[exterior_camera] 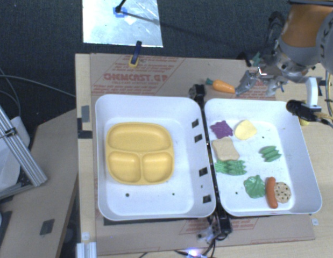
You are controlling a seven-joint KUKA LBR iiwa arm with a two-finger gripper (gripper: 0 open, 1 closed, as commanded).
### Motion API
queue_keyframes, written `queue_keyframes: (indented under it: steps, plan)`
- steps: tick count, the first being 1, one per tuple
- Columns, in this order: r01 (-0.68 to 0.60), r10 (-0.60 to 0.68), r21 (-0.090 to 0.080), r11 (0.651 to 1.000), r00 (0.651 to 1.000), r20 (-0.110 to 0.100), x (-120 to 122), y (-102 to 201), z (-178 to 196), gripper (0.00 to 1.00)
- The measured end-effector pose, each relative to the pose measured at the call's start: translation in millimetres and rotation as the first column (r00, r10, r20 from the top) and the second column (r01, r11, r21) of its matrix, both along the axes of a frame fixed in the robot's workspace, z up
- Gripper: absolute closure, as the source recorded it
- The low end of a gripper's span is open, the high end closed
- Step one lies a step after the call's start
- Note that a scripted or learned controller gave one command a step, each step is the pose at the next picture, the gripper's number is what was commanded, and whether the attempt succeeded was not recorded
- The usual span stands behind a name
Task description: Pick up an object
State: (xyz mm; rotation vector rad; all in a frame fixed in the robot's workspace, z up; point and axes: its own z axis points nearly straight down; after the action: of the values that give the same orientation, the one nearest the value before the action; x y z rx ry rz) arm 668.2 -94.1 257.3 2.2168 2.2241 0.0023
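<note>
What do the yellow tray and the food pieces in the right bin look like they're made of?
Yellow tray: likely moulded plastic, with a smooth, even colour and rounded compartments. Food pieces, such as the sausage and cookie: probably toy plastic or rubber, in flat saturated colours. The view cannot settle which.

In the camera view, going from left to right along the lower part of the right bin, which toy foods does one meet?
Green leafy piece → sausage → cookie. The sausage and cookie touch, but the cookie's middle lies further right. All three lie in the right bin.
</note>
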Motion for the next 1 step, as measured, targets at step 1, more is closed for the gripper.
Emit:
queue_keyframes:
  steps: [1]
  plan:
    - [-0.003,0.003,0.0,1.0,1.0,0.003,0.8,0.3,11.2,1.0]
